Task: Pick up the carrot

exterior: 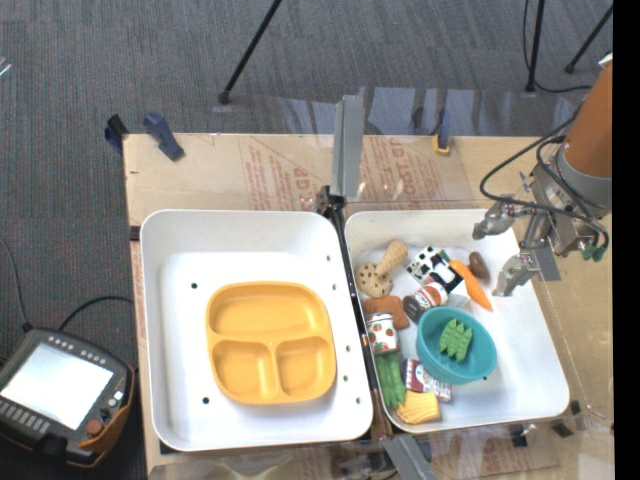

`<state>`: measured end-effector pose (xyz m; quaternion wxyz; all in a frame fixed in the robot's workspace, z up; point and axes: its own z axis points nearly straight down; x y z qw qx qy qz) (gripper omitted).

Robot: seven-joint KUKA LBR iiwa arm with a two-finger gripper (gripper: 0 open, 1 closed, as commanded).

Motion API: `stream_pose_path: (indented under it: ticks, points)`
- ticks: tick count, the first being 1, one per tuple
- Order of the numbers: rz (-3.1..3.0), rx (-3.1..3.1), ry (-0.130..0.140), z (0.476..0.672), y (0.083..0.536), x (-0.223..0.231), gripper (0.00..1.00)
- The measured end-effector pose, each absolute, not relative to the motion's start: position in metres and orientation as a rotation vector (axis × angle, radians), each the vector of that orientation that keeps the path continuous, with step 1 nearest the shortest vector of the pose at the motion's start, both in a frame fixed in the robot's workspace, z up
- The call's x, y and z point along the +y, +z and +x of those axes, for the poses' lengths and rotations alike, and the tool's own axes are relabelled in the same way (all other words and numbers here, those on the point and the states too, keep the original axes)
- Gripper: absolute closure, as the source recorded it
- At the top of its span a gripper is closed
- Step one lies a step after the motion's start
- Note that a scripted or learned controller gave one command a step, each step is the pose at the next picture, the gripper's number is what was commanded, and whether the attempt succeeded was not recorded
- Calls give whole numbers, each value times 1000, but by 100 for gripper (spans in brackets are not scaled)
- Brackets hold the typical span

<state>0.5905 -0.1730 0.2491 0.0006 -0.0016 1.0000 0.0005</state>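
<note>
The carrot (472, 284) lies in a crowded part of the right bin (545, 363). A black-and-white toy (432, 265) touches it on the left, a teal bowl (456, 345) sits just below, and a small brown piece (479, 265) is near above. To its right the bin floor is free.

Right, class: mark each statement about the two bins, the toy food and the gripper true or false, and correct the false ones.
1. The carrot lies in the right bin. True.
2. The yellow tray sits in the right bin. False: it sits in the left bin.
3. The teal bowl holds a green item. True.
4. The gripper holds the carrot. False: the carrot lies in the bin beside it.
</note>
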Motion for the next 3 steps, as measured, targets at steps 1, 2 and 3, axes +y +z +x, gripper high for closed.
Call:
stream_pose_path:
  ticks: [1, 2, 3]
  points:
    - [414, 3121, 4, 606, 137, -208, 0]
    - [505, 3102, 2, 612, 86, -209, 0]
    - [542, 3093, 2, 585, 88, -186, 0]
